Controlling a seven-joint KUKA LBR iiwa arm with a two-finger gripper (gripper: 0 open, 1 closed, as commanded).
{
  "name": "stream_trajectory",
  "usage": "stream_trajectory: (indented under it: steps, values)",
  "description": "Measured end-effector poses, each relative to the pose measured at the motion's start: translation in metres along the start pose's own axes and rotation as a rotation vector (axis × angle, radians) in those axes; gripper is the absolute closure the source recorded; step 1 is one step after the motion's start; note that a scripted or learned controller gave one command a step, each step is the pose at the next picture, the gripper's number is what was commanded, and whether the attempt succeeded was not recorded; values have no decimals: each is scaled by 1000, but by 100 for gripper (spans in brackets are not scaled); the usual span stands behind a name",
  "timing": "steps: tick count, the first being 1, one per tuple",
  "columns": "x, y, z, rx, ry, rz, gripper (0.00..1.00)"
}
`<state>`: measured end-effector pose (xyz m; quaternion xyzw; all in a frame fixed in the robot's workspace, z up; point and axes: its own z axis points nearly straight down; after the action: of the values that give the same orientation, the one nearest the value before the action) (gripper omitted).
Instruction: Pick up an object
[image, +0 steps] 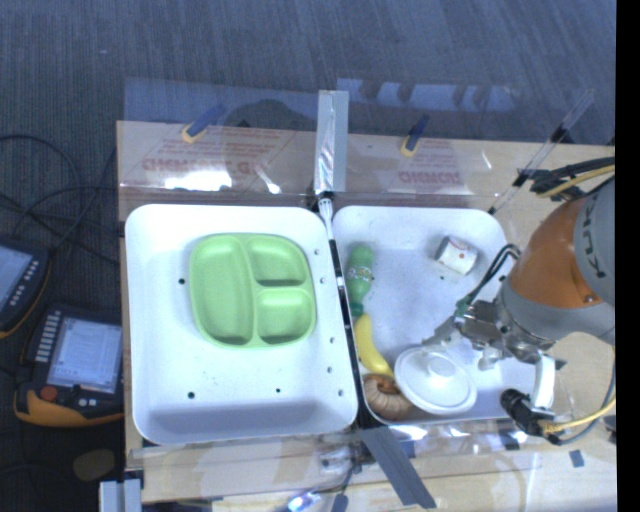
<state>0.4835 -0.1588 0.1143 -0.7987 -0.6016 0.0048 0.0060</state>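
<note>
White bowl (435, 379) sits at 6 o'clock in the right bin (400, 225), touching a brown doughnut (385, 397) at its 8 o'clock; yellow banana (370, 347) and green bottle (358, 272) line the bin's 9 o'clock wall. Hand (458, 330) hovers over the bowl's 1 o'clock rim, grip state cannot tell. Green divided plate (252, 290) lies in the left bin (160, 400); small white cup (455, 254) at 1 o'clock of the right.

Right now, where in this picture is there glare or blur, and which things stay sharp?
In the camera view, glare washes the clear panels behind the bins and the tape at the front edge; the green tray and the banana look sharp; the gripper above the white bowl looks slightly soft.
</note>
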Motion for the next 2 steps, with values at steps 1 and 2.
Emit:
stream_trajectory:
  steps: [1, 2]
  values:
    - [59, 6, 19, -26, -5, -281, 0]
    - [59, 6, 20, -25, -4, -281, 0]
